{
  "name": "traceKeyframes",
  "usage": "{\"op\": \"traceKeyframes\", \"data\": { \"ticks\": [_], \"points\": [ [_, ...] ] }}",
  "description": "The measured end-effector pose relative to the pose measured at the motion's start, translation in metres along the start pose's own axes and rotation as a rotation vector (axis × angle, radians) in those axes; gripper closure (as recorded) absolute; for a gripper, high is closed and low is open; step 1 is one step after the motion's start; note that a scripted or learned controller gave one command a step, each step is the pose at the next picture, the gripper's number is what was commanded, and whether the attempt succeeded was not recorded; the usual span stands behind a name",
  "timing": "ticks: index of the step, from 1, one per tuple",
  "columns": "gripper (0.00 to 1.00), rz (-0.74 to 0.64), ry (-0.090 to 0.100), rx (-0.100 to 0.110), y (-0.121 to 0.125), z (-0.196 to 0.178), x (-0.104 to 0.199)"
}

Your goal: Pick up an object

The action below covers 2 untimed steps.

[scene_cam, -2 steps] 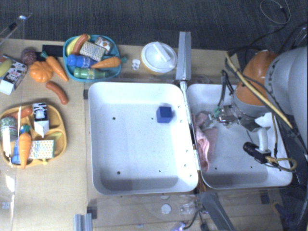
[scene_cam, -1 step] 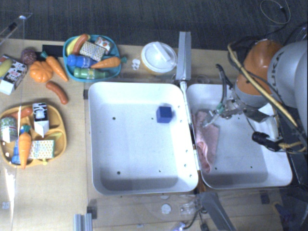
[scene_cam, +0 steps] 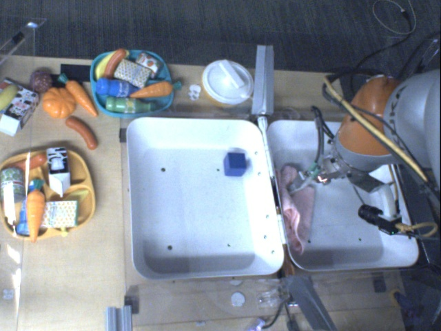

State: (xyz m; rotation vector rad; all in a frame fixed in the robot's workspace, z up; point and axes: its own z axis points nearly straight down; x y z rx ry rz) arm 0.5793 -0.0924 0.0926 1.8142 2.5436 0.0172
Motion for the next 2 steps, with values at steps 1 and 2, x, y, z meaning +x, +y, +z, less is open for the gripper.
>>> {"op": "traceKeyframes", "data": {
  "ticks": [1, 2],
  "points": [
    [1.00, -0.002, 0.002, -0.004, 0.003, -0.012, 0.001],
    [1.00, 0.156, 0.005, 0.015, 0.024, -0.132, 0.041]
  ]
}}
